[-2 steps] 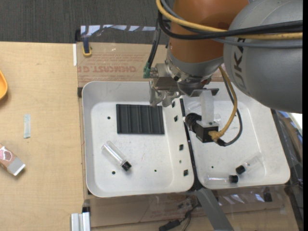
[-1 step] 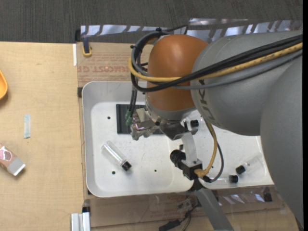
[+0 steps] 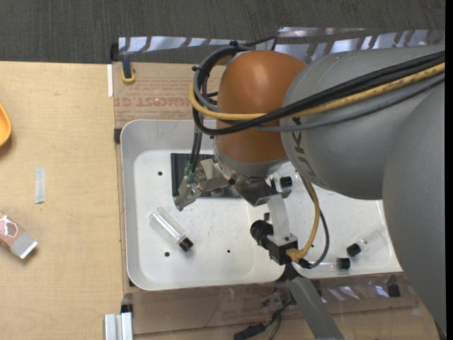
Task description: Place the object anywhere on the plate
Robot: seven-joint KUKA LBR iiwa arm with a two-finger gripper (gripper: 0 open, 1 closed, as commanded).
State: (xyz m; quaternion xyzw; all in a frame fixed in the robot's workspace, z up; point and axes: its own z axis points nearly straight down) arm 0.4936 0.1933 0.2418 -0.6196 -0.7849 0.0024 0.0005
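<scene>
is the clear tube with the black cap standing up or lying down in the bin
Lying down. The clear tube rests on its side on the white bin floor, angled, with its black cap toward the lower right.

The big grey arm with its orange band (image 3: 258,108) covers most of the white bin (image 3: 141,261), and hides part of a dark rectangle (image 3: 182,172) there. An orange object (image 3: 3,127) is cut by the left edge.
</scene>
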